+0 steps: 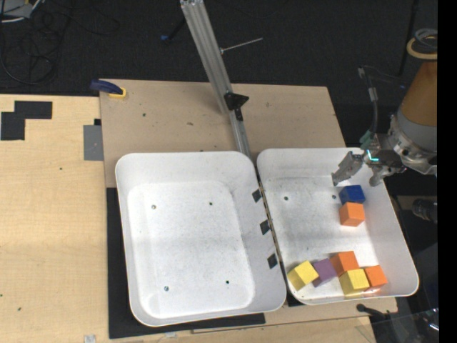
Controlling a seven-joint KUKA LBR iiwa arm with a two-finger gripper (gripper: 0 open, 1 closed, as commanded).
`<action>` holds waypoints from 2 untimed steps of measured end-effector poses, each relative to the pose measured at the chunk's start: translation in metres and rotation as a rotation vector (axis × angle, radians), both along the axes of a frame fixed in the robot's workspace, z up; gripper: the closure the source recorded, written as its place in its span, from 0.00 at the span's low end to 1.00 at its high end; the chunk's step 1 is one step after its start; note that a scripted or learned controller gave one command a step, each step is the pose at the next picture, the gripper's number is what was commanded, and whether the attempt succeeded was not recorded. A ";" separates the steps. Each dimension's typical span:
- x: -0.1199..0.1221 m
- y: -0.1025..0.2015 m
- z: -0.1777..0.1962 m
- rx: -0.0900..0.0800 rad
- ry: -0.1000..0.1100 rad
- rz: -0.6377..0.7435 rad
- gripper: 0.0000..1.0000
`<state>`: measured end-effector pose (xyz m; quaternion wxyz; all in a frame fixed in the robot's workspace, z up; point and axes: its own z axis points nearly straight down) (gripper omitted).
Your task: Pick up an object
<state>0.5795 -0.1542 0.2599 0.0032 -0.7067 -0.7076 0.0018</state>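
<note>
Wood bench carries two white bins, dark floor beyond. Gripper spread wide, holding nothing, above blue block.

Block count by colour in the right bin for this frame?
Blue block: 1
Orange blocks: 3
Yellow blocks: 2
Purple block: 1
Total: 7

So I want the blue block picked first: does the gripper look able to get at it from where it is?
Probably yes. The gripper hangs just above the blue block, which lies apart from the corner pile, with only the orange block touching its near side.
</note>
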 end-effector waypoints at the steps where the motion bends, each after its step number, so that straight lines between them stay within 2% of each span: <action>1: 0.001 0.000 0.002 -0.001 -0.004 -0.001 0.00; 2: -0.001 0.009 -0.053 0.000 0.002 -0.003 0.00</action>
